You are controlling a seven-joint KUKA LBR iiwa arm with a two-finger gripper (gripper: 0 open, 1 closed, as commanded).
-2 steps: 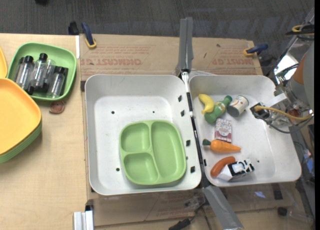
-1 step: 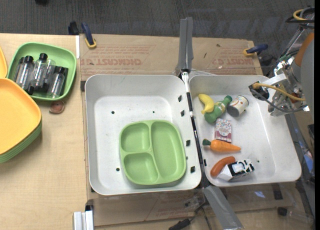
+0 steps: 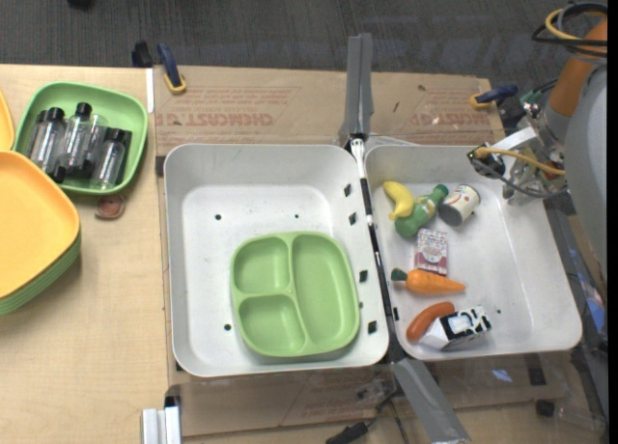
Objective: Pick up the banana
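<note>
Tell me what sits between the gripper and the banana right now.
Nothing visible blocks it from above. The banana lies at the upper left of the right bin, its lower end touching a green bottle. The gripper hangs at the bin's upper right edge, and a small white cup lies between them.

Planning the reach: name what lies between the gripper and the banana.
In the camera view, a small white cup on its side lies between the gripper and the banana, with a green bottle against the banana's right side.
</note>
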